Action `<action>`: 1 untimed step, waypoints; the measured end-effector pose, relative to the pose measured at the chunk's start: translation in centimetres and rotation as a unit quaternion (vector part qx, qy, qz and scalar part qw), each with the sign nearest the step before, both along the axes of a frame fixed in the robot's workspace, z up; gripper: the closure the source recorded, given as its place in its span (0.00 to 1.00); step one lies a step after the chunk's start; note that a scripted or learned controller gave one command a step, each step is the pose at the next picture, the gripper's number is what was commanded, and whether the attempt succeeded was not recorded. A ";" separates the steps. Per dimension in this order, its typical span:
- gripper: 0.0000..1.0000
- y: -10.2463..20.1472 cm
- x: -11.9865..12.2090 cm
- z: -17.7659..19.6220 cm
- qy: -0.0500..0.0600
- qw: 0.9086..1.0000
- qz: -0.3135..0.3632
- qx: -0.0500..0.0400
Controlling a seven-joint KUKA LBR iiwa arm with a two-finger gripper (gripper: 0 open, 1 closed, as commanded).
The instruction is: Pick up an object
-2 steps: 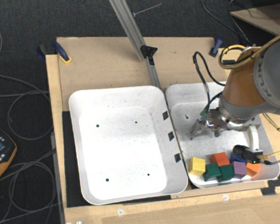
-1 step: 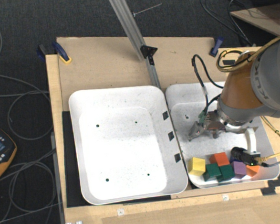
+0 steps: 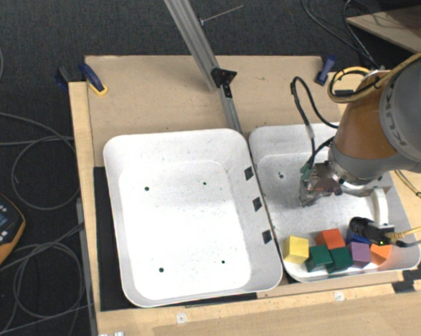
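Gripper: the grey two-finger gripper (image 3: 314, 190) hangs over the right shallow white plastic bin (image 3: 274, 155); its grip state, I cannot tell.
Objects: small coloured blocks (image 3: 330, 250) clustered along that bin's near edge, below the gripper, apart from it.

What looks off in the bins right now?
Nothing looks spilled or damaged. The blocks are all crowded against the near rim of the right bin, some stacked or tilted, which could make a clean grasp awkward. The gripper sits above bare floor, apart from them.
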State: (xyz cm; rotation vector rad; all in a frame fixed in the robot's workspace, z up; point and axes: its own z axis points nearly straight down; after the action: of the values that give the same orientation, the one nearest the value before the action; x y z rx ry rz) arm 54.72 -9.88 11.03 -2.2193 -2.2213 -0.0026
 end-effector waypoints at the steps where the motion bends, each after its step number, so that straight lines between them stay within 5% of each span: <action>1: 1.00 0.4 0.7 6.2 -0.004 1.000 0.001 -0.001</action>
State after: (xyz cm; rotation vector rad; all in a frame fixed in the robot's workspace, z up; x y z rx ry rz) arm 55.41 -9.43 17.24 -2.2228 -2.2278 -0.0072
